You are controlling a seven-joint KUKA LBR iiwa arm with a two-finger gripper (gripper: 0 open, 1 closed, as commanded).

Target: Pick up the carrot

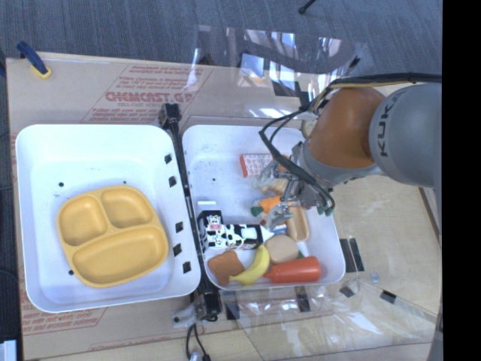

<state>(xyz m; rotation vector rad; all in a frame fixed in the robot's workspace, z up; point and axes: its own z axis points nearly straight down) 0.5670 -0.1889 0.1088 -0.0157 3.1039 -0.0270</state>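
Two white bins [30, 201] sit side by side on my cardboard-covered desk [113, 89], over grey carpet [113, 13]. I see the carrot [294, 270], orange-red and tapered, at the right bin's near edge beside a banana [254, 268]. My hand [282, 201] hangs above the clutter; whether it is clenched I cannot tell.

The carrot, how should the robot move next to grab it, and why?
Probably slide the gripper toward the bin's near edge and lower it. The carrot lies flat there beside the banana, nearer the camera than the gripper, which hangs over the middle of the right bin, not over the carrot.
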